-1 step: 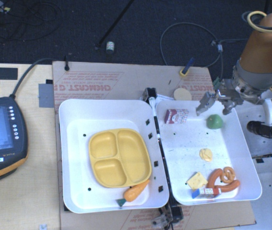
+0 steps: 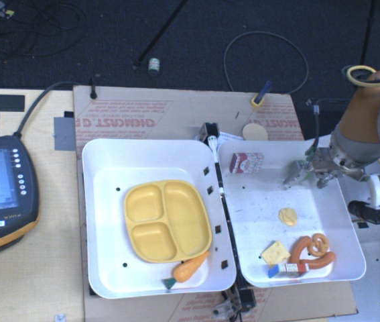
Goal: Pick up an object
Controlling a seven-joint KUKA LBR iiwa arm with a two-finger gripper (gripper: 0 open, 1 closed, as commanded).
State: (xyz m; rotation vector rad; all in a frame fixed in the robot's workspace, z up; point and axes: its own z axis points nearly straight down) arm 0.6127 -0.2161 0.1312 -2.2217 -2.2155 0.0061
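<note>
hovering over the upper right part of the right bin [image 2: 350, 274], the gripper [image 2: 301, 173] shows nothing between its fingers; whether they stand open or closed i cannot tell. judged from that, no object is lifted yet and the whole pick remains. nearest below it in that bin lies a small round yellow cookie [image 2: 287, 215], flat and apart from the rest; near the bin's lower edge sit a hotdog [image 2: 308, 255] and a yellow wedge [image 2: 275, 253].
</note>
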